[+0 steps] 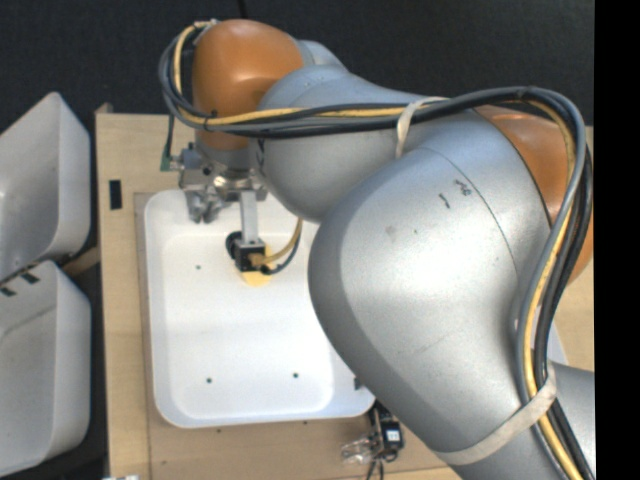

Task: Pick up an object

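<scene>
My gripper [205, 208] hangs over the far left corner of the white bin [220, 368], close to its back wall. A small yellow thing [257, 277] lies on the bin floor, a little to the right of the gripper and nearer the camera; part of it is hidden by the robot's own hardware. Nothing shows held in the gripper. The big grey arm [430, 268] with its orange band [235, 68] covers the right half of the view and hides whatever lies beneath it.
The bin's white floor stretches toward the near edge. Pale wooden bench [125, 298] frames the bin on the left. White moulded shapes [35, 178] stand off the bench at far left. A small metal clip [368, 448] sits at the bench's front edge.
</scene>
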`<state>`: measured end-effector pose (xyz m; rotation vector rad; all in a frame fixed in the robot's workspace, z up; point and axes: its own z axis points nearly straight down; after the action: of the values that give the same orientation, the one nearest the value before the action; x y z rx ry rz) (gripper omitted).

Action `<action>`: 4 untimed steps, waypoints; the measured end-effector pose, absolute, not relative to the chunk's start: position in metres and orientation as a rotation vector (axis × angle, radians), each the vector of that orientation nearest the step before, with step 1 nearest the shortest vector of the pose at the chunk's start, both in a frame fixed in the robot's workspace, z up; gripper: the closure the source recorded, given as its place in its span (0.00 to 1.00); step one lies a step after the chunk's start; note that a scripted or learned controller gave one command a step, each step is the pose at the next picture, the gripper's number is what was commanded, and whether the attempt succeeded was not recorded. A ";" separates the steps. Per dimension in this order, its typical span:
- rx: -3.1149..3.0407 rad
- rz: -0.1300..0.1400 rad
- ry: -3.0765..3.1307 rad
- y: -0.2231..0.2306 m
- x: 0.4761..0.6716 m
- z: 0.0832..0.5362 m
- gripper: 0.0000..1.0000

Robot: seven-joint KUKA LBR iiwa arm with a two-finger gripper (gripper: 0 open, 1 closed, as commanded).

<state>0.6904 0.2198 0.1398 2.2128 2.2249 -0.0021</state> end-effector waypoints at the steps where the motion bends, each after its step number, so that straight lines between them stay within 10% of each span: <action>1: 2.218 -0.005 2.225 0.220 0.679 0.114 1.00; 3: 2.221 -0.005 2.221 0.209 0.663 0.101 1.00; 4: 2.221 0.016 2.202 0.102 0.686 0.238 1.00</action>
<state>0.6864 0.1019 0.2380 2.2207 2.2017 0.0156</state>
